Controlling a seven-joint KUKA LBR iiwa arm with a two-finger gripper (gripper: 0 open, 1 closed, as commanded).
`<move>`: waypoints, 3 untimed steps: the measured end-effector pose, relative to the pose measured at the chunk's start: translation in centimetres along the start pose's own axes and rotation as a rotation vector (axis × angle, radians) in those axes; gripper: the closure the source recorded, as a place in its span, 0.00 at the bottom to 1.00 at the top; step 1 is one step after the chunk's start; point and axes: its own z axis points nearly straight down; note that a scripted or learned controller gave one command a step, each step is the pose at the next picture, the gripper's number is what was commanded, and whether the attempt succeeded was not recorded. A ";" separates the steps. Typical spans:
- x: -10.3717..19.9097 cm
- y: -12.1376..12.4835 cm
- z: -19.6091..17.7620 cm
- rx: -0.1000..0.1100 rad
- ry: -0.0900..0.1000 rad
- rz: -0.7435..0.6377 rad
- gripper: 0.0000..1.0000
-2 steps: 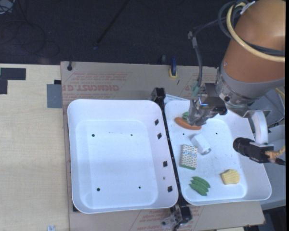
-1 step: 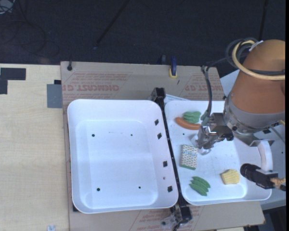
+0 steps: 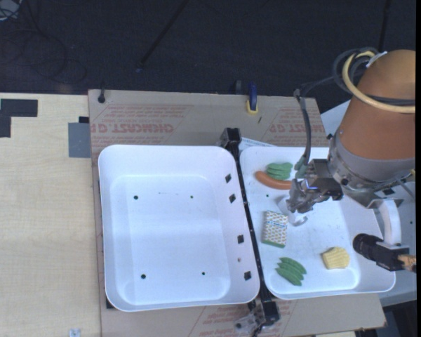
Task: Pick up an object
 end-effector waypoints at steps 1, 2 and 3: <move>-0.1 0.0 -0.9 0.004 0.000 0.001 1.00; -0.1 0.0 -1.8 0.008 0.000 0.000 1.00; -0.2 0.0 -2.7 0.011 0.000 -0.004 1.00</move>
